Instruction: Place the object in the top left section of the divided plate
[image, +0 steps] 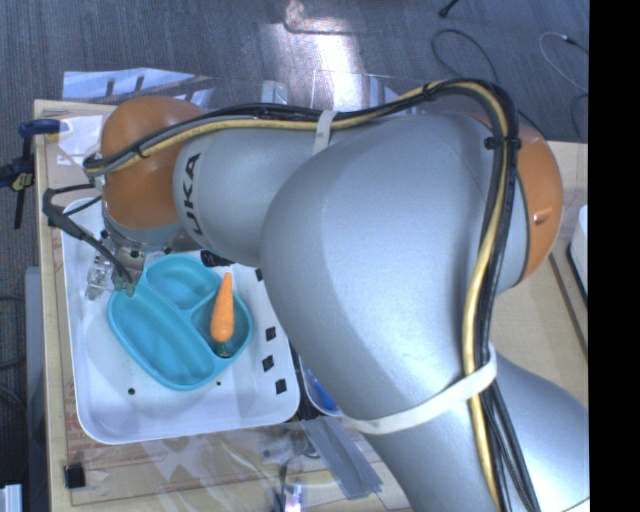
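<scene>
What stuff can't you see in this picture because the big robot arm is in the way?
- Right bin: hidden by the grey arm in the camera view.
- Gripper: too small and shadowed to read, at the blue divided plate's upper left rim.
- Plate's top edge: under the arm.
- Carrot: lower tip sits in shadow.

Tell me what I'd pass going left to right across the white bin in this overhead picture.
Bin's left rim → robot's hand → blue divided plate → orange carrot → big grey arm.
</scene>
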